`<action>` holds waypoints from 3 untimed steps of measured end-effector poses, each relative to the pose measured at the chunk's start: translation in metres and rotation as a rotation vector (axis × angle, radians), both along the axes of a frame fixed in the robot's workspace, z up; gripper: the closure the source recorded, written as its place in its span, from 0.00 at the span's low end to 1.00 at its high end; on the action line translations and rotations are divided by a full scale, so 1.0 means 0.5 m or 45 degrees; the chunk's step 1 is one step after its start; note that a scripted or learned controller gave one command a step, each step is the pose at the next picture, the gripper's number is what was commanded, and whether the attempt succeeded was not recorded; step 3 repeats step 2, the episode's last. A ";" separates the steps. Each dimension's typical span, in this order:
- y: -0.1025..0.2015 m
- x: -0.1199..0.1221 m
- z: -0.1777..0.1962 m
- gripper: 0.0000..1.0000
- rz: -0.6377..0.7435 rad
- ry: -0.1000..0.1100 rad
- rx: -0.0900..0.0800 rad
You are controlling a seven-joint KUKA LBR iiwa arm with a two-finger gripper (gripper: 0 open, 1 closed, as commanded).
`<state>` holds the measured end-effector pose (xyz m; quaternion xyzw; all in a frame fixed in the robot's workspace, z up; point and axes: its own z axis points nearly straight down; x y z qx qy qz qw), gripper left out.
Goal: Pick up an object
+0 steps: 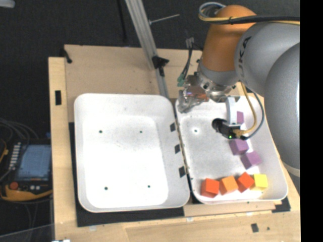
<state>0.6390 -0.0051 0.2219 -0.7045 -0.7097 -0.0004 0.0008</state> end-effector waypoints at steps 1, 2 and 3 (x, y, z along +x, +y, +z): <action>0.090 -0.029 0.031 1.00 0.000 -0.002 0.000; 0.186 -0.069 0.010 1.00 0.000 0.001 -0.001; 0.186 -0.069 0.010 1.00 0.000 0.001 -0.001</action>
